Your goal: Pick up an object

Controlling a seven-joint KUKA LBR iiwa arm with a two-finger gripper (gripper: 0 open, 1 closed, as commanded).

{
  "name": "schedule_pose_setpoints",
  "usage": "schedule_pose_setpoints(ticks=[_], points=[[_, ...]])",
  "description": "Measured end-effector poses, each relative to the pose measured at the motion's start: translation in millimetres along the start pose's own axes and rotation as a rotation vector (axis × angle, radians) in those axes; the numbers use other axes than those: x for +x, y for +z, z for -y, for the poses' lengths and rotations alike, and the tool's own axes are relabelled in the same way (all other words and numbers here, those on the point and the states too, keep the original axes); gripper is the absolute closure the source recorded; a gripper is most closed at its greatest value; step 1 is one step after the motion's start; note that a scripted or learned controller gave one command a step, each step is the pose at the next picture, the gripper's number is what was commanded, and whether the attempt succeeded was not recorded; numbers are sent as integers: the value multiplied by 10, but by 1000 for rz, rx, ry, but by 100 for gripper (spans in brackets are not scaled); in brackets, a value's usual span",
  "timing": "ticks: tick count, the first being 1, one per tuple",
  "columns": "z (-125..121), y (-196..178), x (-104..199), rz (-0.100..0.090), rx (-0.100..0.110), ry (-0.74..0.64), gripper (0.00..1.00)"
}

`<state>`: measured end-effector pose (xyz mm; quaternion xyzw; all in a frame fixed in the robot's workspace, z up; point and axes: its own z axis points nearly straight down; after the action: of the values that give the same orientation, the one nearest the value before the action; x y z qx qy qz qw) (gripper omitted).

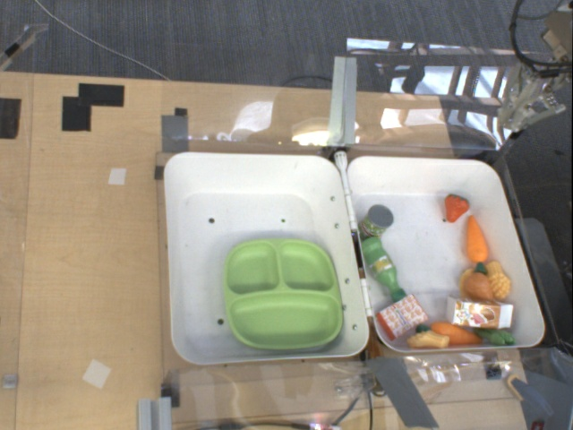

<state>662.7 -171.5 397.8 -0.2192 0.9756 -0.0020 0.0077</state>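
Note:
The right bin (421,182) holds several toy foods. A green bottle (380,263) lies by its left wall, with a grey disc (380,215) just beyond it. A red piece (456,207), an orange carrot (476,238) and an orange-yellow fruit (485,282) line the right side. A red-white carton (403,314), a second carton (482,313) and another carrot (453,334) lie along the near wall. My gripper (534,104) hangs at the upper right, outside the bin's far corner and away from every object.
The left bin (201,204) holds a green divided plate (284,294) at its near right. A metal post (344,97) stands behind the seam between the bins. Cables (519,25) hang at the top right. Wooden bench lies to the left.

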Motion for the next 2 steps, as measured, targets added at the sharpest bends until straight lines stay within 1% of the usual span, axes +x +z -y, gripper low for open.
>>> schedule_pose_setpoints(ticks=[1, 2], points=[[219, -719, 14, 2, 3, 37, 100], [319, 665, 88, -13, -11, -31, 100]])
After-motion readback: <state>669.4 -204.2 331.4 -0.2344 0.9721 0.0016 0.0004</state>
